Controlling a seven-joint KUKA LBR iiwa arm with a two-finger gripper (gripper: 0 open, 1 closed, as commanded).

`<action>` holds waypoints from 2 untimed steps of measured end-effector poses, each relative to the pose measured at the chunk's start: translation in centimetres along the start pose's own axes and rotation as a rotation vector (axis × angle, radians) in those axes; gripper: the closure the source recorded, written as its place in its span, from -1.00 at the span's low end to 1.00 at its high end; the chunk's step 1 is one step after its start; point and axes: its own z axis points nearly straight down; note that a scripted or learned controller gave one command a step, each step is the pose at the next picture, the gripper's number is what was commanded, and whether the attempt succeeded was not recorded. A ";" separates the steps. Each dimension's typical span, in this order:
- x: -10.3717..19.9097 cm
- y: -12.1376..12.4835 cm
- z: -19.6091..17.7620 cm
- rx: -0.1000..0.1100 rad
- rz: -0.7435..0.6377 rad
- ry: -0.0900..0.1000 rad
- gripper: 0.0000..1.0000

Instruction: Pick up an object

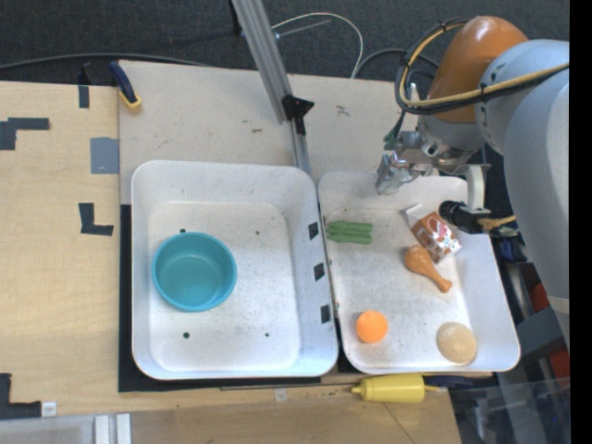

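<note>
Green bundle (349,232): right bin (488,340), upper left; long axis runs left-right; slim stalk shapes laid flat.
Drumstick (427,268): right bin, mid-right; orange, smooth; thick end upper left, thin end lower right.
Packet (436,234): red-white, crinkled; touching drumstick's upper side.
Ball (372,326): orange, round; lower middle of right bin.
Pale ball (456,341): cream, round; lower right corner.
Bowl (193,270): teal, round, smooth; left bin (222,174).
Bottle (394,388): yellow; on table (55,276) below right bin, lying left-right.
End effector (388,179): over right bin's top edge, pointing down; grip state cannot be told.
Arm (518,91): grey, orange band, bent in from right.
</note>
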 end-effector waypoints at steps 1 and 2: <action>-0.9 0.5 -5.2 -0.001 0.000 -0.001 1.00; -0.8 0.6 -10.6 -0.001 0.000 -0.001 1.00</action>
